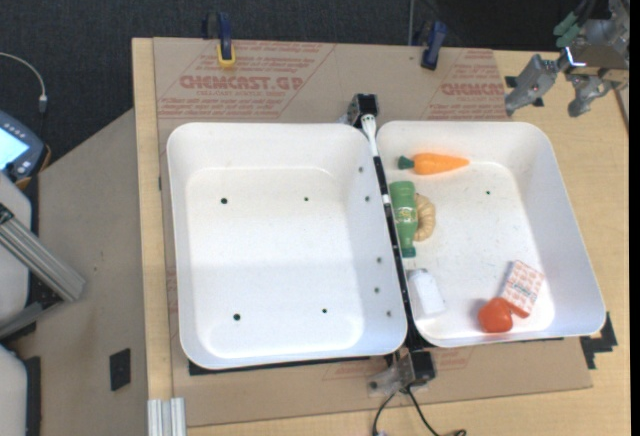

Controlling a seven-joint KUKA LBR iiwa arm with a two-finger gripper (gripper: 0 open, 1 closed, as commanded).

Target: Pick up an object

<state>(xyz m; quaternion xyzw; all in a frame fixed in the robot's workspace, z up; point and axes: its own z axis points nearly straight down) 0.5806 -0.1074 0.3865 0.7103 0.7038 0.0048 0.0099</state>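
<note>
Bins sit side by side on the tabletop. In the right bin we see an orange carrot at the far end, a green bottle along the left wall touching a tan lump, a white block, a round red ball and a patterned packet. The gripper hangs beyond the bin's far right corner, jaws apart, holding nothing. The left bin is smooth white.

Inside right bin: carrot far, bottle along left wall, tomato and carton near right.
</note>
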